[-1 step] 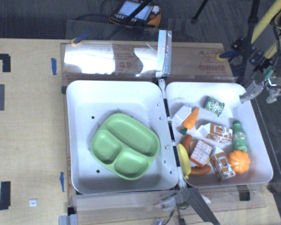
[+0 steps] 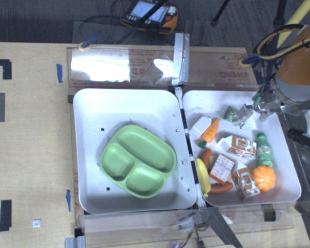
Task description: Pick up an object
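Looking at the two white bins first: the left bin [image 2: 88, 138] holds a smooth green divided plate [image 2: 138, 160], while the right bin [image 2: 289, 190] is packed with small plastic toy food. The gripper [image 2: 256, 107] hangs at that bin's upper right; can't tell if it's spread or shut. The carrot [image 2: 211, 130] lies down-left of it, long axis slanting, with the round pumpkin [image 2: 264, 177] lower right.

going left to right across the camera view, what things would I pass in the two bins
Green divided plate → banana → carrot → green bottle, with the gripper above the right bin's far side.
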You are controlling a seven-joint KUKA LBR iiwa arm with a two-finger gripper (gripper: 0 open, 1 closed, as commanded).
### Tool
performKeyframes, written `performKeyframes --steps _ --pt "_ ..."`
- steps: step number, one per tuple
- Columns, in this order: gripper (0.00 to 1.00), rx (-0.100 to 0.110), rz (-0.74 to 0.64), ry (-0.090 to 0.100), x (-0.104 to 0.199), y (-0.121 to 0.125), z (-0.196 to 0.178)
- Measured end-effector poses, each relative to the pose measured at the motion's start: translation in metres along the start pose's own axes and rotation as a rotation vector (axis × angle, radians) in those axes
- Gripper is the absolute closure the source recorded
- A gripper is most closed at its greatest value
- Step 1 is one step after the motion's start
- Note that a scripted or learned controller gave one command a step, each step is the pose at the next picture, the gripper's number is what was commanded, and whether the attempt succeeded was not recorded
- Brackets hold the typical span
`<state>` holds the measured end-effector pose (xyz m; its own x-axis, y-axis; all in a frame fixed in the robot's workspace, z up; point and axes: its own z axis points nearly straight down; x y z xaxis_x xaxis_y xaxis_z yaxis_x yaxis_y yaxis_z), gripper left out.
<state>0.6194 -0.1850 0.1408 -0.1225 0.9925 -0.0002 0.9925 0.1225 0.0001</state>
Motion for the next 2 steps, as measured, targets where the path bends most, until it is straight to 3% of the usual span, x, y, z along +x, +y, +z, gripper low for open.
performKeyframes --steps 1,2 --pt "1.00 -0.003 -0.001 -0.002 0.000 0.001 -0.011" --pt "1.00 -0.008 -0.093 -0.005 0.009 0.039 0.009"
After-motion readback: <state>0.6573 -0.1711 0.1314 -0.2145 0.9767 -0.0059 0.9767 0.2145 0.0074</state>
